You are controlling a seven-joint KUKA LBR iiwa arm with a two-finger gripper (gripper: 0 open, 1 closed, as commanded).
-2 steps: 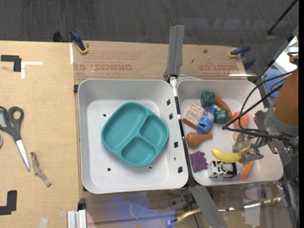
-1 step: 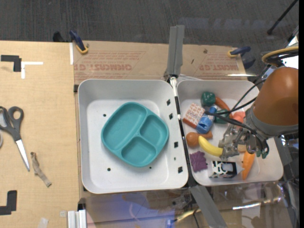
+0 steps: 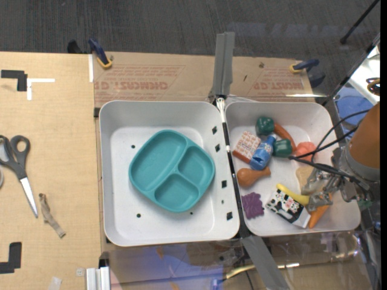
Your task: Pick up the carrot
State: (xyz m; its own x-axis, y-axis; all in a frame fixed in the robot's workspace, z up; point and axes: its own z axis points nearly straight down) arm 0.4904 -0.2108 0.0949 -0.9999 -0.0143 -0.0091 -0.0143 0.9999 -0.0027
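Observation:
The carrot (image 3: 283, 136) is an orange tapered piece with a dark green top (image 3: 264, 125). It lies at the back of the right bin (image 3: 338, 225), between a teal toy and the bin's far wall. My gripper (image 3: 322, 192) hangs low over the front right part of that bin, well in front of and to the right of the carrot. A second orange tapered piece (image 3: 317, 215) lies directly under and in front of the gripper, touching or nearly touching it. Nothing is visibly lifted off the bin floor.
The right bin is crowded with a red-white box (image 3: 246, 145), blue bottle (image 3: 262, 153), brown drumstick (image 3: 252, 176), purple grapes (image 3: 252, 205), black-white box (image 3: 285, 206), yellow banana (image 3: 294, 193) and pink ball (image 3: 306, 148). A teal divided plate (image 3: 172, 171) sits in the left bin. Scissors (image 3: 19, 165) lie far left.

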